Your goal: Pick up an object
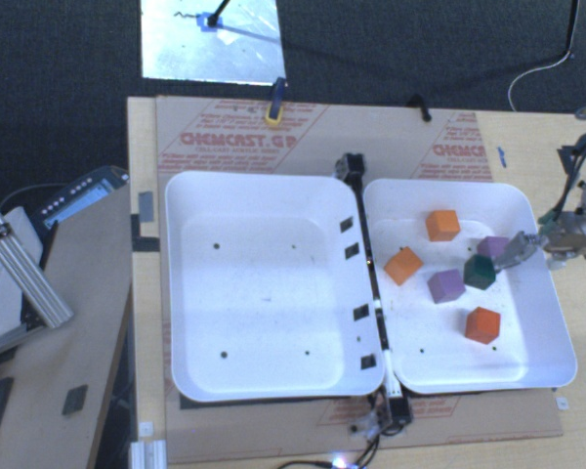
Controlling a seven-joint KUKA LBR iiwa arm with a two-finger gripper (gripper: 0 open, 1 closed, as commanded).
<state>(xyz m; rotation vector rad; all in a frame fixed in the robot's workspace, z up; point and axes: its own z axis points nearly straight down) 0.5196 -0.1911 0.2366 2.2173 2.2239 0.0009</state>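
2 shallow white plastic bins sat side by side on the surface (303,125), a brown printed board under them. The left bin (264,281) showed smooth, glossy walls with rounded corners and a few dark dots on its floor. The right bin (527,369) carried the blocks: 3 orange cubes (443,225) (402,265) (482,324), matte and sharp-edged, a purple cube (446,284), a dark green block (480,273), and a second purple block (492,246) partly covered. The tool (516,250) reached in over the right bin's right rim, its tip low beside the green block and over that second purple one. Whether it was open or closed, I could not tell; the tip was small and blurred. The arm was cut off at the frame's right side. Black clips (356,252) lined the seam between the bins. Open floor lay along the right bin's near edge.
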